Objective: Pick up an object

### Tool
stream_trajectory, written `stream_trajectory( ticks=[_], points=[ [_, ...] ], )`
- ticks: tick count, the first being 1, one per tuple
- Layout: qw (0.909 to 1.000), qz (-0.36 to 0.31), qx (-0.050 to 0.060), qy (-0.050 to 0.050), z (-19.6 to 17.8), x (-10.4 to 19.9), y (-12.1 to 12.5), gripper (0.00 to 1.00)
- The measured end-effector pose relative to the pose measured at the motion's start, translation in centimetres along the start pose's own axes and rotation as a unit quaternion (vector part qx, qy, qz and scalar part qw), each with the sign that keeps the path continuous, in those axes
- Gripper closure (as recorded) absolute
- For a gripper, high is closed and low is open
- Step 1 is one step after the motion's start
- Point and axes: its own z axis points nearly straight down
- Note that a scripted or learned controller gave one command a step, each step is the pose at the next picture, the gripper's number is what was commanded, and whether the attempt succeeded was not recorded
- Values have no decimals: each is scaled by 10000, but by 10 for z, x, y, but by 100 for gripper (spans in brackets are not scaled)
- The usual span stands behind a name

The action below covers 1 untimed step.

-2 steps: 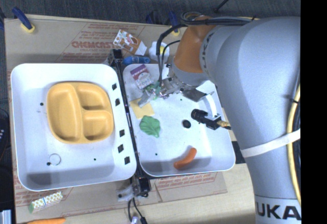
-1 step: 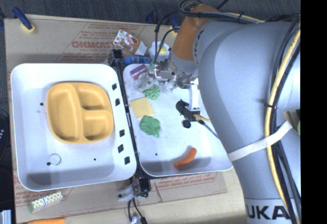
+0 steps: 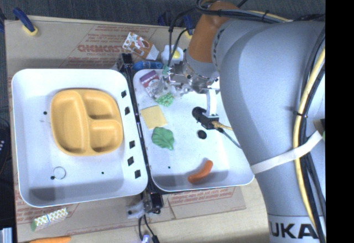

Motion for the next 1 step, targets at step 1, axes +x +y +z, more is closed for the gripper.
stream_trajectory(
  ticks=[1],
  points=[
    [9973, 733, -6, -3, -88, 21, -55, 100]
  ],
)
